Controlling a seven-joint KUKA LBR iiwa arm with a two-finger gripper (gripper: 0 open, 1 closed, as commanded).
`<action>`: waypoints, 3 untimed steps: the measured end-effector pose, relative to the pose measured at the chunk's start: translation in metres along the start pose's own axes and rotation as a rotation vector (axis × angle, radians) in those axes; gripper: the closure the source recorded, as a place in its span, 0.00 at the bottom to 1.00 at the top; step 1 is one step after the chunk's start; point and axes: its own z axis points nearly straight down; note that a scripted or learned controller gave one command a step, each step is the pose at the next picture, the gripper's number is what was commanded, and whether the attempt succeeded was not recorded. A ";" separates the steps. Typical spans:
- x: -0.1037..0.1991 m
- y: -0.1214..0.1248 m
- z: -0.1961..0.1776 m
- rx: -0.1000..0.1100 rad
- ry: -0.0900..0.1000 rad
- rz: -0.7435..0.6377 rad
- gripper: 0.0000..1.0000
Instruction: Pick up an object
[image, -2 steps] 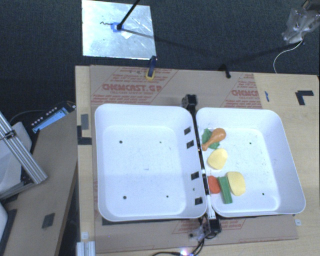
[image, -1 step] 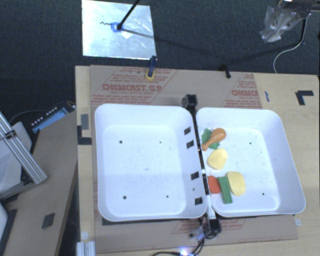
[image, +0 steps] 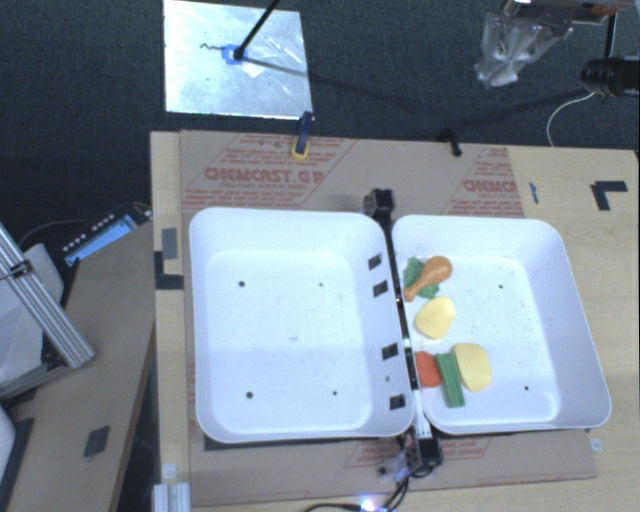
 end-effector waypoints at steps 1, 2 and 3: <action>-0.140 -0.016 0.000 0.000 -0.008 0.022 1.00; -0.083 -0.015 0.000 -0.001 -0.001 0.002 1.00; -0.231 -0.017 0.000 0.002 -0.008 0.022 1.00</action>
